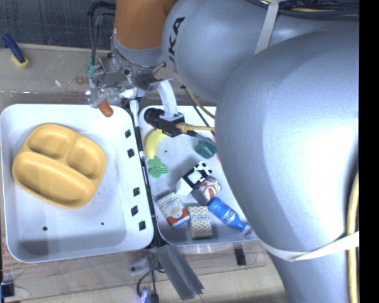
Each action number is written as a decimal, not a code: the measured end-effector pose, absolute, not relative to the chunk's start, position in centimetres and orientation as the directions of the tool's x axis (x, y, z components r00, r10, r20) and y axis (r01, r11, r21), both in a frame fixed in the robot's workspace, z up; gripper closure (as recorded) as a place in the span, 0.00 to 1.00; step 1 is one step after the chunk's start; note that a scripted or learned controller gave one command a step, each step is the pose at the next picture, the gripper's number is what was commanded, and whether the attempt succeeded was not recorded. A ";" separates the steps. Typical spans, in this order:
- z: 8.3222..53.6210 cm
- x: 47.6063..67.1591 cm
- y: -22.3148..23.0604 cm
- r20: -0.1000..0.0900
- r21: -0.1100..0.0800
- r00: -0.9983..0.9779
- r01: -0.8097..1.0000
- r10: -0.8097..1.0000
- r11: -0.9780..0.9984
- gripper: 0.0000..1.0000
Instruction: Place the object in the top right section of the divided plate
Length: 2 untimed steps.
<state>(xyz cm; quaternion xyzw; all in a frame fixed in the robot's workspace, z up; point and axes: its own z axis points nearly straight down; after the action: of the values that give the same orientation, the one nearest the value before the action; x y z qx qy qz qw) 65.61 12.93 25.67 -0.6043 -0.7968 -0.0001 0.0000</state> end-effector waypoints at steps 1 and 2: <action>26.7 65.6 13.0 0.000 0.000 -0.273 0.962 0.962 0.273 1.00; 22.3 64.6 13.6 0.000 -0.003 -0.453 0.892 0.892 0.453 1.00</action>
<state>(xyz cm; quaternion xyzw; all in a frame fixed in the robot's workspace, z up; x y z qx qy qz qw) 64.57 13.64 22.30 -0.5230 -0.8523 0.0014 0.0011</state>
